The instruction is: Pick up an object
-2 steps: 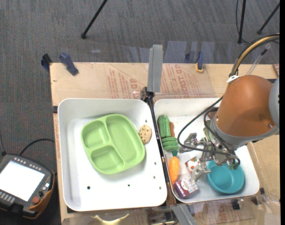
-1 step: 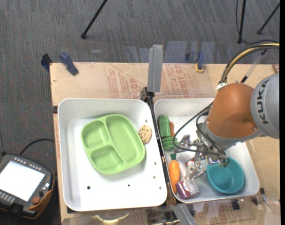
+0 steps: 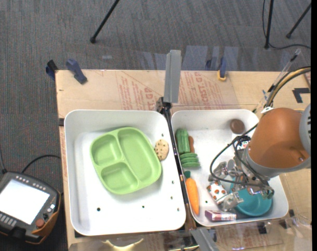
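My gripper (image 3: 232,192) hangs low in the right bin (image 3: 215,120), under the arm's orange band (image 3: 276,140). It sits between a white piece with red spots (image 3: 216,192) and a teal bowl (image 3: 255,206). Cables and the wrist hide what is directly under it. A carrot (image 3: 192,195) lies along the bin's left side. Green vegetable pieces (image 3: 184,143) lie above the carrot. A brown round item (image 3: 237,125) rests near the far wall. A small pink and white box (image 3: 220,216) lies at the front wall.
The left bin (image 3: 74,192) holds a green divided plate (image 3: 126,160), with a cookie (image 3: 161,149) by its right edge. A grey upright post (image 3: 173,80) stands behind the divider between the bins. A pendant (image 3: 22,205) lies on the floor at the left.
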You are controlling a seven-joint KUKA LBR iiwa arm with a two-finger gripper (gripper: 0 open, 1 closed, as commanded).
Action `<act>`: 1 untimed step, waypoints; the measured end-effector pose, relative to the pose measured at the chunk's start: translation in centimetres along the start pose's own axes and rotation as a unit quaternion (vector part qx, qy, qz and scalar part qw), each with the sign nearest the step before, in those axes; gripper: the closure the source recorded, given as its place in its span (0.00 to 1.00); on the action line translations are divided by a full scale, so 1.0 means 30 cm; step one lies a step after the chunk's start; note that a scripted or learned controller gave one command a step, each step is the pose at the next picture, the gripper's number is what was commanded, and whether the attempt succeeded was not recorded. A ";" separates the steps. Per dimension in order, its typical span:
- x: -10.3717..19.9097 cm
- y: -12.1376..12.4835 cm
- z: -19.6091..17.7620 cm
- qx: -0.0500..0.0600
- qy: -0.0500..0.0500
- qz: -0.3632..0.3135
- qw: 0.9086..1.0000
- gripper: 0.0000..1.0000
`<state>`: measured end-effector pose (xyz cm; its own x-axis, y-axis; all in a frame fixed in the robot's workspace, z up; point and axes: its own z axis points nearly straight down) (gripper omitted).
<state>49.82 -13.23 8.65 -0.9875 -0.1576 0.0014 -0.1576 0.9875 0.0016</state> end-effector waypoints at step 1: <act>0.033 -0.122 0.002 -0.006 0.001 -0.053 0.999 0.00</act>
<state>49.43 -16.99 8.58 -0.9650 -0.2622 0.0025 -0.2622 0.9649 0.0137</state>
